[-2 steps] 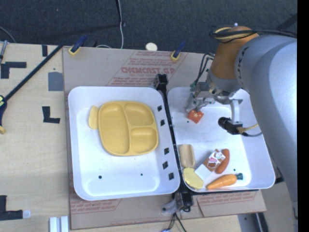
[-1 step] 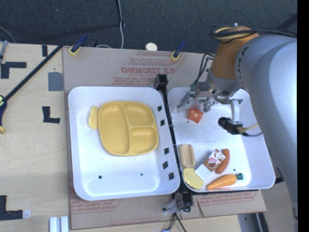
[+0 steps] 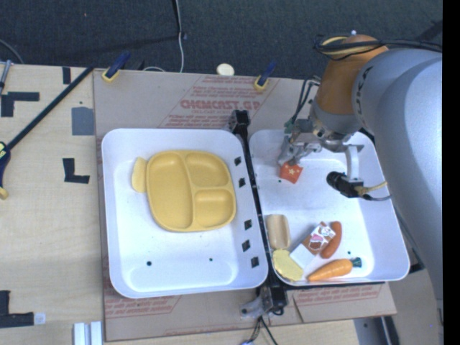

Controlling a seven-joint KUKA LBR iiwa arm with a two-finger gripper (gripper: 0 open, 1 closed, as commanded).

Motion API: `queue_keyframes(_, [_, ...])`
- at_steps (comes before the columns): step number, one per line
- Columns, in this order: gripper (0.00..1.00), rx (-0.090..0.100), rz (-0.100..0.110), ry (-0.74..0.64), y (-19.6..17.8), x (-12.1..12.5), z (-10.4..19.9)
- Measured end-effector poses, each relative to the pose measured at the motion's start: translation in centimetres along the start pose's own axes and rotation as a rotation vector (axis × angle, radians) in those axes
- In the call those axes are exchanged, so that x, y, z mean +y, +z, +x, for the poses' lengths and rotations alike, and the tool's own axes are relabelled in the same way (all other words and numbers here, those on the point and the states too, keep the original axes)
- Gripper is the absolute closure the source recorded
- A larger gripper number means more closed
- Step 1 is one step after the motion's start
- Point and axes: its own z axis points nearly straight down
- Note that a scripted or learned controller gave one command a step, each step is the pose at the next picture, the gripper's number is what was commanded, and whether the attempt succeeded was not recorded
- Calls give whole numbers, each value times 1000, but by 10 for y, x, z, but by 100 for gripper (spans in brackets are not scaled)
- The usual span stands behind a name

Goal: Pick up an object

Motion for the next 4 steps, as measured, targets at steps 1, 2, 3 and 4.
queue_keyframes(1, [0,0,0,0,0,0,0])
queue_keyframes(2, [0,-1,3,2,21,4,11])
queue_keyframes(3, [100,0,2,2,10,4,11])
queue_keyframes(4, [0,0,1,2,10,5,11])
